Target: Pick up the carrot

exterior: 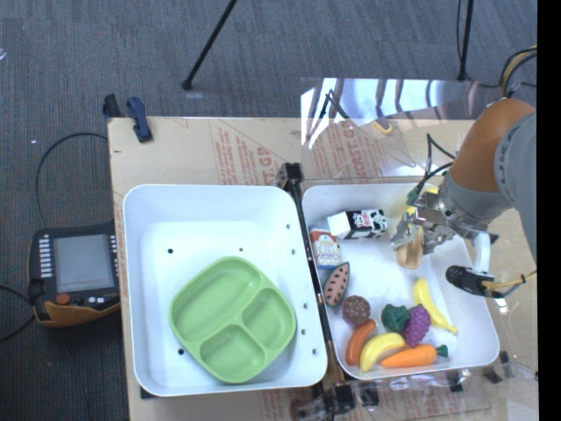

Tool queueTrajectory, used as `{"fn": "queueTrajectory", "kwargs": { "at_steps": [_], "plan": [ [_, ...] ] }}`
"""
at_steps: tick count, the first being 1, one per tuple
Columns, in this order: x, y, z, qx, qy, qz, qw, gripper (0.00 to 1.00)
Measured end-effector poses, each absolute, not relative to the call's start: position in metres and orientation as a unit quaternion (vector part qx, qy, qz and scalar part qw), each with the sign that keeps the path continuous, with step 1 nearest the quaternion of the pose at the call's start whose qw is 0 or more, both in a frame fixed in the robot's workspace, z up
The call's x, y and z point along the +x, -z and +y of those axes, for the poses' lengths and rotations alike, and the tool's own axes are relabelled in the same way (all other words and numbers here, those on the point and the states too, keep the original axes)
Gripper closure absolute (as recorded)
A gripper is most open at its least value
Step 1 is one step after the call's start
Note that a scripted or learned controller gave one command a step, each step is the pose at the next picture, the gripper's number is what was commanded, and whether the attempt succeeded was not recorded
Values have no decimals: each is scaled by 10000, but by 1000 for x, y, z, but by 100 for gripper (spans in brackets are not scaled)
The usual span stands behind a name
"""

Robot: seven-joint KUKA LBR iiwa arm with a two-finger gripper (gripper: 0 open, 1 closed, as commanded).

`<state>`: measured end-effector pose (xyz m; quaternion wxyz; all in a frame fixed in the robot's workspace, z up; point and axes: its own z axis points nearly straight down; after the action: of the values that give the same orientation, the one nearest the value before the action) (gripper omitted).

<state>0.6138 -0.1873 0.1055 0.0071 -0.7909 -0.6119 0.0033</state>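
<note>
We see the metal two-finger gripper [419, 228] hanging over the upper right part of the right shallow white plastic bin [486, 318], above a pale tan rounded object [409, 254] whose kind we cannot make out. We cannot tell whether the gripper is open or closed, since wires and metal parts crowd that spot. The grey arm with its orange band [482, 152] comes in from the right edge and bends down toward the bin, with its wrist tilted to the left.

Just below the gripper we find a slim yellow toy banana [432, 305] lying along the bin's right side. To the gripper's left stands a small black-and-white carton printed like a cow [366, 223], and beyond it a small white cup with a printed label [326, 249]. Beneath that lie a brown seeded slice [337, 284] and a round dark brown ball [356, 309].

The orange plastic carrot with a green tip [410, 356] lies on its side near the bin's front wall, well apart from the gripper. It touches a second, curved yellow banana [380, 348], with a purple bunch of grapes [417, 324] and a dark green broccoli piece [394, 317] just behind it. An orange sausage-shaped piece [358, 341] lies to their left.

The left white bin [149, 226] holds a light green plastic tray with three compartments [233, 318].
</note>
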Motion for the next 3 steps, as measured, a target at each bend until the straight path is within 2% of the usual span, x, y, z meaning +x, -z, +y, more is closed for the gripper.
{"fn": "queueTrajectory", "kwargs": {
  "at_steps": [1, 2, 3],
  "plan": [
    [609, -93, -187, -7115, -10, -7027, 33, 100],
    [610, -103, -186, -7111, -10, -7031, 53, 100],
    [630, -87, -161, -5076, -1, -8616, 23, 100]
  ]
}}
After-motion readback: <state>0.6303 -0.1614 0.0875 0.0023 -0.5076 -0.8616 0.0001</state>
